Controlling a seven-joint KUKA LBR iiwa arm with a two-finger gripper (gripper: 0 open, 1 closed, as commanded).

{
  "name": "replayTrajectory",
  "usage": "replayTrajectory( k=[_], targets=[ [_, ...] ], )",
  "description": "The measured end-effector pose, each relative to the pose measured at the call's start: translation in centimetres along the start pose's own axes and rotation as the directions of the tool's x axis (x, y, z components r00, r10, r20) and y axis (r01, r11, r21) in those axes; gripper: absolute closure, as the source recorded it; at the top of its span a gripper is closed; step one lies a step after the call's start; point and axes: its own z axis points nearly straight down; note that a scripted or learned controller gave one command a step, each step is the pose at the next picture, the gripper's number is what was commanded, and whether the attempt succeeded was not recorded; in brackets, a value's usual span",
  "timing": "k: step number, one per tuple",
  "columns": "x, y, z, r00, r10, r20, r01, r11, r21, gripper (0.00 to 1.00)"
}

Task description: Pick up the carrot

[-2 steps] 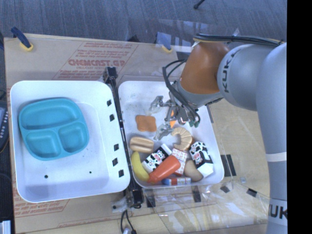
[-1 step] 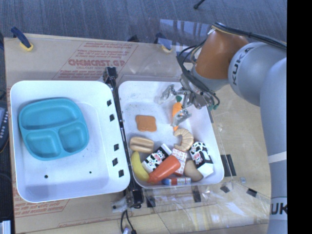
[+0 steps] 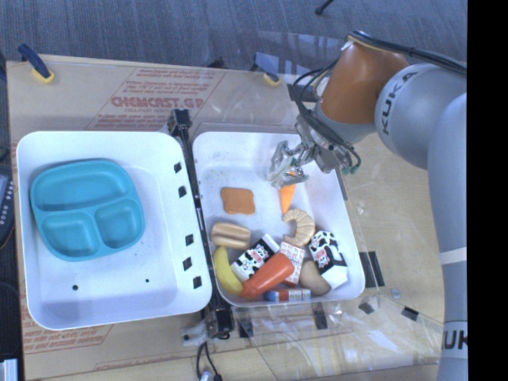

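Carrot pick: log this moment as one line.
arm: over right bin | claw: directly above carrot, at its top end | carrot: lying in bin, near croissant | lift: not yet

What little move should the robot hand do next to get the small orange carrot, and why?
Probably lower a little more, straight down over the small orange carrot. The metal two-finger gripper hangs right at the carrot's upper end in the right white bin, and whether the carrot sits between its fingers is unclear. The curved tan croissant lies close below, so coming straight down seems safest.
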Motion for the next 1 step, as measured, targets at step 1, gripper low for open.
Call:
replayTrajectory(
  k=[1],
  targets=[
    [11.54,3.63,-1.94,0.986,0.164,-0.012,-0.164,0.987,-0.005,1.0]
  ],
)
